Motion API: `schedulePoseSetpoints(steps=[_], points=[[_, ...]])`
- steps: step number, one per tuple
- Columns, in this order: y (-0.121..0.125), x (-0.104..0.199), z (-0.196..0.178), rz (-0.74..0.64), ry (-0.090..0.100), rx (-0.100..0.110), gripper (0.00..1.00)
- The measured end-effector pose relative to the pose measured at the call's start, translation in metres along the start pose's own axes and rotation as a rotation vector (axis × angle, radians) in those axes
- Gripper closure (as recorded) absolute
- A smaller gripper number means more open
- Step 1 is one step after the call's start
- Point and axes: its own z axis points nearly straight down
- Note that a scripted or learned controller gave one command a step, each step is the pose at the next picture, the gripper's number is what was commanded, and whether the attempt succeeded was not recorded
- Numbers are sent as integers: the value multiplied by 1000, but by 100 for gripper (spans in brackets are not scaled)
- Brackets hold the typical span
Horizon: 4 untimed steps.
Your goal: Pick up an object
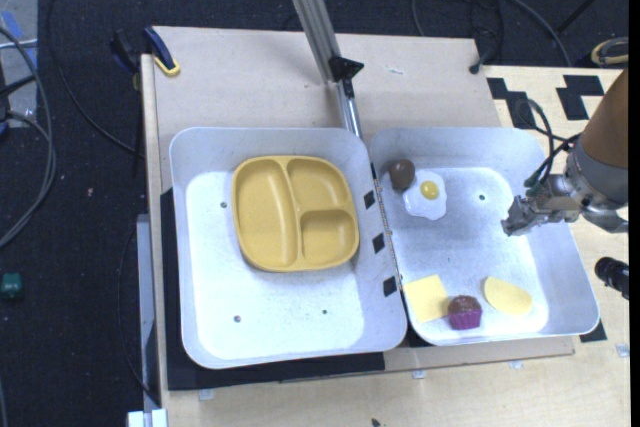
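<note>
The right bin holds a brown ball, a toy fried egg, a yellow square slice, a purple piece and a yellow oval piece. My gripper hovers at the bin's right side, above and right of the oval piece and well right of the egg. Nothing is visible between its fingers.
The left bin carries a yellow divided plate. A metal pole slants down to the gap between the bins. Black clips line the divider. Cables lie on the dark floor around the bench.
</note>
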Motion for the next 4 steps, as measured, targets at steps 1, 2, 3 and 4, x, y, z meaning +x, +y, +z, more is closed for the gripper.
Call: schedulePoseSetpoints(steps=[1, 2, 3, 4], points=[[9, -1, -61, -5, -1, -4, 100], [10, -1, -60, -5, 1, 2, 100], [2, 52, -66, -9, 3, 4, 100], [2, 117, -63, -10, 4, 5, 100]])
